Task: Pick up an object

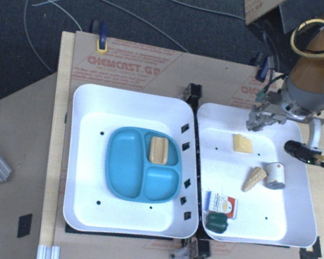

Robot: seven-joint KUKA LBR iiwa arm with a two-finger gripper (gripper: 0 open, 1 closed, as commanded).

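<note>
Yellow and blocky, the cheese piece [243, 144] lies just below the gripper [259, 122] — we judge it light, stiff, best pinched across its flat sides — jaws' state we cannot tell.

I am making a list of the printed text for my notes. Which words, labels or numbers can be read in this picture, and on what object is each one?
"CHEMCAST G.P": large red letters on the brown board under the bins; the last letters are uncertain.
Smaller red lines around that word: too blurred to read.
Red print on the board at the right: too blurred to read.
Small packet with a red and blue print, in the right bin: too small to read.
</note>
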